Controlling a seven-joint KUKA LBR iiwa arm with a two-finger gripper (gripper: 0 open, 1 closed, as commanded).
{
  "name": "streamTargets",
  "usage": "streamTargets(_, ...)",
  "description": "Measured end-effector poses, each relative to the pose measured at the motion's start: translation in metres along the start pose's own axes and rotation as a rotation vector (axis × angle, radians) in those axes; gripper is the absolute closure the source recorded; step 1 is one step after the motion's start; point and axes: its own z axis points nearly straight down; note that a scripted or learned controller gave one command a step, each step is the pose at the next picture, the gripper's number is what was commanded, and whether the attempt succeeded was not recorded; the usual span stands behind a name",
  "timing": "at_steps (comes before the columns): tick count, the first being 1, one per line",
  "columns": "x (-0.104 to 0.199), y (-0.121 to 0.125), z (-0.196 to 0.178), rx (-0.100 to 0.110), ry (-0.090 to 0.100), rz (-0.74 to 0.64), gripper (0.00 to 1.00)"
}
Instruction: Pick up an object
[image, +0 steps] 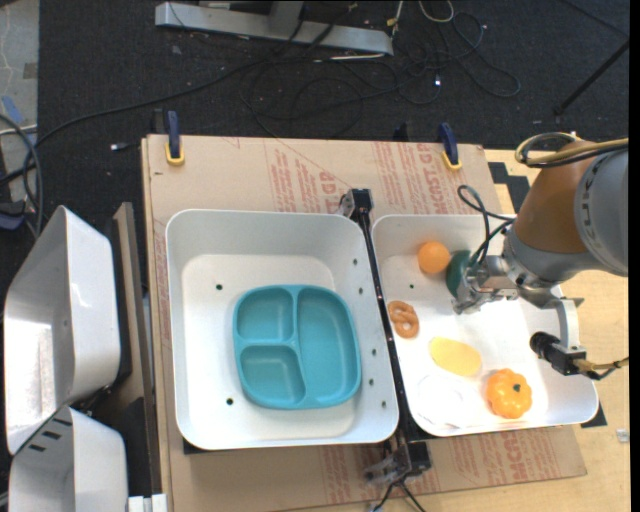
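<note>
The arm (575, 215) reaches in from the right over the right bin (545, 335), and its claw (478, 292) sits low in the far half of that bin; whether it is wide or narrow I cannot tell, as the wrist hides it. A dark green object (458, 270) lies touching the claw's left side, and a small orange ball (434, 257) rests just left of that, near the bin's far-left corner. A pretzel (404, 319) lies close against the left wall. A pale yellow piece (455, 356) lies mid-bin, with open floor around it. An orange pumpkin-like toy (508, 393) sits near the near edge, and a white disc (447, 400) lies to its left. The left bin (195, 300) holds a teal divided plate (297, 347), with clear margin along every wall. Both bins rest on the tabletop (300, 170).
</note>
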Motion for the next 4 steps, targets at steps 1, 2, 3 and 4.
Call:
streamTargets(1,-0.006,-0.007,-0.053,-0.004,-0.002,0.001,1.0)
streamTargets(2,-0.007,-0.006,-0.096,-0.004,-0.002,-0.003,1.0)
streamTargets(3,-0.007,-0.005,-0.123,-0.003,-0.001,-0.003,1.0)
streamTargets(4,0.041,-0.018,-0.129,0.003,0.002,-0.008,1.0)
